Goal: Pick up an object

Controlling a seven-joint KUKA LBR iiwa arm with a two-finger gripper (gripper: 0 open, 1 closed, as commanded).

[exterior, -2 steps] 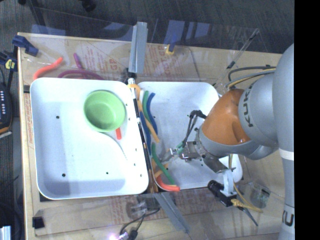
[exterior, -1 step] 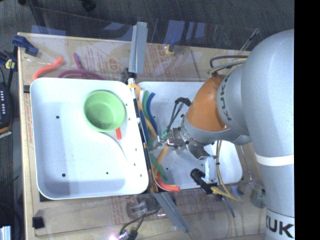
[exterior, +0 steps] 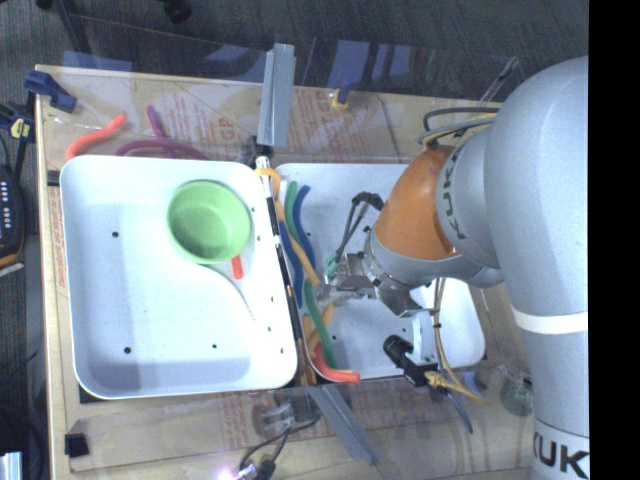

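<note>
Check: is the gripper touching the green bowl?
Apart. The camera view shows the green bowl in the left bin, while the gripper is over the right bin, the bins' walls between them.

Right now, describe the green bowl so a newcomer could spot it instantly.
Start at the left white bin, the one away from the arm. In its upper middle sits the green bowl, round and open side up. It is the bin's single large item, with a small orange-red piece at its lower rim, unlike the long thin coloured strips crowding the bins' shared edge.

A bowl (exterior: 209,221) sits in the left bin (exterior: 120,318). The right bin (exterior: 400,183) lies just beside it, with the arm (exterior: 520,198) above.
</note>
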